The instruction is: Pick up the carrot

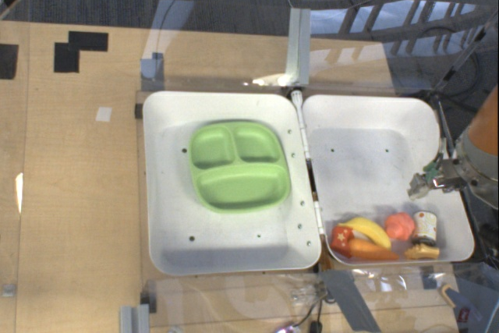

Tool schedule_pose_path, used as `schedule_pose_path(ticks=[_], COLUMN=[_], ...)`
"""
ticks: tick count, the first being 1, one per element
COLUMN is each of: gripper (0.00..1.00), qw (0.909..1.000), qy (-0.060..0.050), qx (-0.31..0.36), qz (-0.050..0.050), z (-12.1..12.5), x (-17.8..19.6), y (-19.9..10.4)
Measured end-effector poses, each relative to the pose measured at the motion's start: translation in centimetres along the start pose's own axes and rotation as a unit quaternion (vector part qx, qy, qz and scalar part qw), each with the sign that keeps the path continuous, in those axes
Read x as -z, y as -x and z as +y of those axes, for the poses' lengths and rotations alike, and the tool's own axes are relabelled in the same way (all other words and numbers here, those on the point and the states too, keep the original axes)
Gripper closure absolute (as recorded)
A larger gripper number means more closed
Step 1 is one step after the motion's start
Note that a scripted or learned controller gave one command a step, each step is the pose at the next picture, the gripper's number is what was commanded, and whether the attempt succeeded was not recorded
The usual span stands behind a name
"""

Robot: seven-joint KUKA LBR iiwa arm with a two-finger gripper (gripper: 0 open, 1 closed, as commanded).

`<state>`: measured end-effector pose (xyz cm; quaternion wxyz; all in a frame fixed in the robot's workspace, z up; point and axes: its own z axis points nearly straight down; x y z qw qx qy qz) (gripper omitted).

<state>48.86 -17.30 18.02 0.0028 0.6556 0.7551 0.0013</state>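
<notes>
Your gripper (421, 185) is hanging by the right bin's (366, 121) right edge; I cannot tell its state. You are not holding the carrot (371, 249) yet, lying by the bin's front edge.

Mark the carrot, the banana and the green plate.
carrot (373, 250): camera view, middle of its orange body.
banana (369, 231): camera view, middle of its yellow curve.
green plate (238, 187): camera view, floor of its large front compartment.

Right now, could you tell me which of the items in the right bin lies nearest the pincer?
The small can, standing at the right end of the cluster, just below the pincer. The pink ball, banana and carrot lie farther left.
</notes>
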Motion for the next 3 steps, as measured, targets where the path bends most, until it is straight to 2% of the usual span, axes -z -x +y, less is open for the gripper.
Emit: schedule_pose_path(ticks=[1, 2, 3], gripper=[1.0, 1.0, 1.0], qw=[0.9919, 0.9928, 0.9512], qy=[0.003, 0.005, 0.003], qx=[-0.127, 0.12, 0.309], qz=[0.0, -0.005, -0.003], z=[-0.3, 0.5, 3.2], x=[-9.0, -8.9, -9.0], y=[3.3, 2.1, 3.8])
